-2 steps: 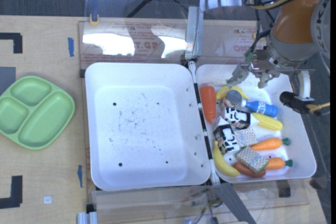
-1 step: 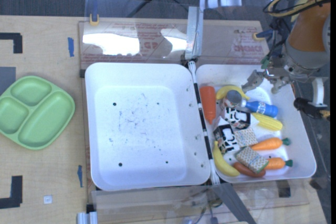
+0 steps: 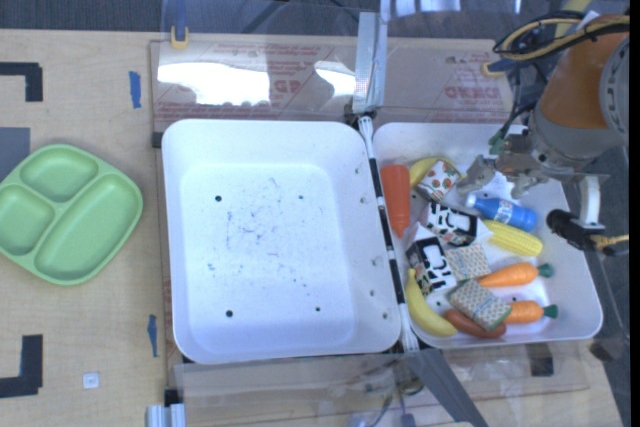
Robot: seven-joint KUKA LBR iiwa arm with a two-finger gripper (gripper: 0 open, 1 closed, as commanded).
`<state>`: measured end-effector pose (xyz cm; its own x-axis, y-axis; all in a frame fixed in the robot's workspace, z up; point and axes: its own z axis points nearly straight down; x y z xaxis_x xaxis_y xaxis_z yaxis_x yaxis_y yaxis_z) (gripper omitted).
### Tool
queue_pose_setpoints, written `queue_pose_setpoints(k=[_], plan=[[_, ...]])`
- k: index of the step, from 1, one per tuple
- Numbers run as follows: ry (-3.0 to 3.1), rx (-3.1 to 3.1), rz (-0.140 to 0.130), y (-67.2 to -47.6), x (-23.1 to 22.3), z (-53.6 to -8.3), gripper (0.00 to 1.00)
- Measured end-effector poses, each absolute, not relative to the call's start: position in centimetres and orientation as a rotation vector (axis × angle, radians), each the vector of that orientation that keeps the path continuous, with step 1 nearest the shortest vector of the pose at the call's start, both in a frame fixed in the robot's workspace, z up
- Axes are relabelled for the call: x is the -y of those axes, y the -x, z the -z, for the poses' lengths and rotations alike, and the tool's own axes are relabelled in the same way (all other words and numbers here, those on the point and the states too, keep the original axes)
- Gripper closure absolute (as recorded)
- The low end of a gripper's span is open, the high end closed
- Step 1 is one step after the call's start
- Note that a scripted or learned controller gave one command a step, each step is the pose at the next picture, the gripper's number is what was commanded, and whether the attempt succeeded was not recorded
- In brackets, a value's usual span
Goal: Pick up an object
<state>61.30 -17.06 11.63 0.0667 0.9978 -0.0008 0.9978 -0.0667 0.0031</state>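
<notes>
The right bin [image 3: 590,300] holds a heap of toy food. In it are a red-orange cylinder [image 3: 396,197], a small printed packet [image 3: 440,179], a blue bottle [image 3: 506,211], a corn cob [image 3: 514,238], a black-and-white cow figure [image 3: 452,223], two carrots [image 3: 511,275], a sponge block [image 3: 481,304] and a banana [image 3: 424,309]. My gripper [image 3: 479,179] hangs low over the bin's far part, between the printed packet and the blue bottle. I see nothing lifted in it.
The left bin [image 3: 180,215] lies beside the right one, with a shared ridge [image 3: 382,215] between them. A green divided plate [image 3: 66,212] rests on the bench at far left. Clear panels [image 3: 260,65] stand behind both bins. The arm's orange band [image 3: 585,85] is at upper right.
</notes>
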Motion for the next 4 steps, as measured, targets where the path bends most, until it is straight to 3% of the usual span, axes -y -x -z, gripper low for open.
queue_pose_setpoints(k=[1,2,3,4], plan=[[-2.165,-2.279,0.000,-60.1,17.5,-12.1,0.00],[-2.043,-2.390,-0.017,-57.5,20.8,-8.8,0.00],[-1.753,-2.599,-0.004,-61.2,18.5,-8.6,0.00],[-1.948,-2.458,-0.004,-60.7,20.3,-8.6,0.00]])
